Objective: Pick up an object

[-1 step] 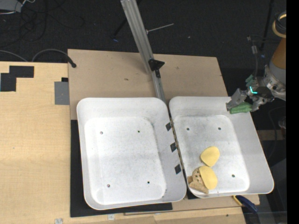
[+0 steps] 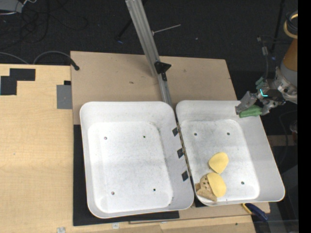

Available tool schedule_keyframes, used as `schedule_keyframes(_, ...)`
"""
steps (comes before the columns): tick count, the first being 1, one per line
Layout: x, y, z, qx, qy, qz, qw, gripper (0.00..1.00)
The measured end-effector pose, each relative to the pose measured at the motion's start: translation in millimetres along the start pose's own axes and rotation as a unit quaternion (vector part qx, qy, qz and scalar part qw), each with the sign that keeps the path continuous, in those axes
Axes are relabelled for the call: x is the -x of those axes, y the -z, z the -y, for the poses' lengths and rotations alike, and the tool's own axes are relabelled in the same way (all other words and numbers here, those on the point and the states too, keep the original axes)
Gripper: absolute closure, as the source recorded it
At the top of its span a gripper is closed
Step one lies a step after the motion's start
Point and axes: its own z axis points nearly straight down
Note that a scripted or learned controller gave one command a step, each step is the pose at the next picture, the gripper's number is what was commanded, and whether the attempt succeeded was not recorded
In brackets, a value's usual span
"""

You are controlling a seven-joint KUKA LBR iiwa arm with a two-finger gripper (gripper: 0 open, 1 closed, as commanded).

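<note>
My gripper (image 2: 249,108) hangs over the far right corner of the right bin (image 2: 252,149), reaching in from the right. A small green object (image 2: 251,112) sits between its grey fingers (image 2: 245,101), lifted off the bin floor, and the fingers are shut on it. In the near part of the right bin lies a yellow rounded object (image 2: 218,162). Just below it a second yellow object (image 2: 216,184) rests against a tan, speckled piece (image 2: 205,191) at the bin's front left corner.
The left bin (image 2: 97,130) stands beside the right one, joined by black clips (image 2: 180,152). A slanted metal rail (image 2: 147,42) runs from the back down to the bins' junction. A wooden bench top (image 2: 34,144) lies to the left.
</note>
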Motion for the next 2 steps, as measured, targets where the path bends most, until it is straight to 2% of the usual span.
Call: schedule_keyframes(2,7,-121,-4,-0.003,-0.002,-0.001,1.0000,0.00)
